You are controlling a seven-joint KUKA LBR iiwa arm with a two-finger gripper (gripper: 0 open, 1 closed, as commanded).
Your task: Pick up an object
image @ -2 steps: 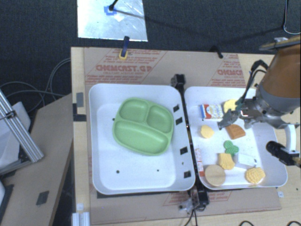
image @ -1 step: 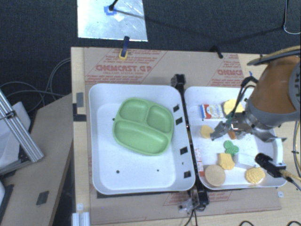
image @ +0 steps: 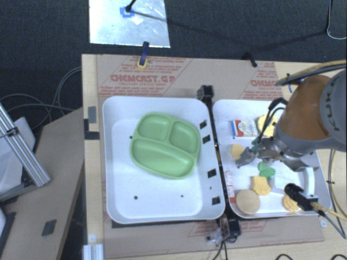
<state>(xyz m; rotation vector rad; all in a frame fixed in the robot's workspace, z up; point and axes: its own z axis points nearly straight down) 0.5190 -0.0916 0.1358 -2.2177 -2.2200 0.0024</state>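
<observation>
Camera view from above, at a slant, on two shallow white bins side by side over a brown cardboard sheet point(image: 179, 72) with red print, readable as "CHEMCAST GP" on the left part and repeated, turned, near the right corner. In left bin point(image: 116, 145): green divided plate point(image: 165, 145) with three compartments, lying about in the middle. In right bin point(image: 225, 110): small white box point(image: 244, 128) with blue and red label, letters too small to read, near the far wall; yellow piece point(image: 238, 150) just beside the gripper; green ridged item point(image: 266, 171) close under the wrist; yellow waffle-like piece point(image: 261, 185) nearer; round tan bun point(image: 248, 201) at the near wall; another yellow piece point(image: 290, 202) at the near right, partly under a black part of the arm. Grey arm with orange band point(image: 303, 110) reaching from right, gripper point(image: 245, 157) low over the right bin between yellow piece and green item. Cannot tell how the jaws stand, dark and blurred. Further back, on the dark floor, shiny metal plate point(image: 130, 15) with blue mark.
</observation>
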